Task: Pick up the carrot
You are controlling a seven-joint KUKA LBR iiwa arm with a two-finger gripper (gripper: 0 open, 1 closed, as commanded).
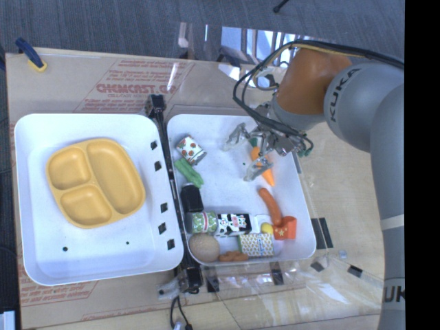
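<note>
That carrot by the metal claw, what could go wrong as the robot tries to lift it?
The carrot is small and lies close to the right bin's wall, so the gripper might knock the wall or pinch only the tip and let it slip. An orange sausage-shaped toy lies just below it; similar in color, it might get grabbed or nudged instead.

We read "CHEMCAST" in red capitals on the brown protective paper (130,81) covering the bench behind the bins; the smaller red lines beneath it are too fine for us to make out. On the grey arm (364,108) we read "KUKA" near the orange band, and part of the same lettering lower down.
</note>
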